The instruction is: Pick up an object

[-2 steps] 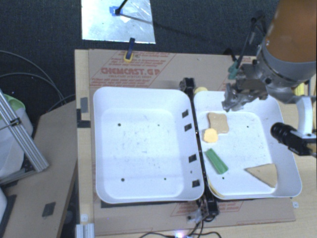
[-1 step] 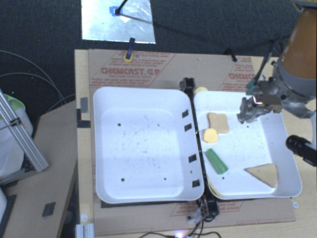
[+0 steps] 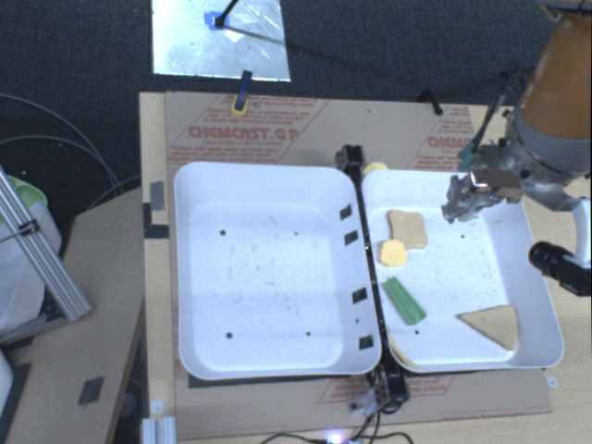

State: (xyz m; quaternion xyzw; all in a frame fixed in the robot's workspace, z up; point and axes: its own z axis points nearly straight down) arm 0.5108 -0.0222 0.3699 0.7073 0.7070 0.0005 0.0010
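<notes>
Cardboard-covered worktop, two bins; claw hovers over right bin, finger state unclear. Best drop straight onto tan block, centred.

Even, fairly bright light falls from above, with a cool bluish tint. The two white bins are nearly washed out, their inner walls showing only faint grey shading. A metal sheet at the top throws back patchy glare. Shadows are soft and short. Detail is coarse and slightly soft throughout; the dark floor looks grainy.
</notes>
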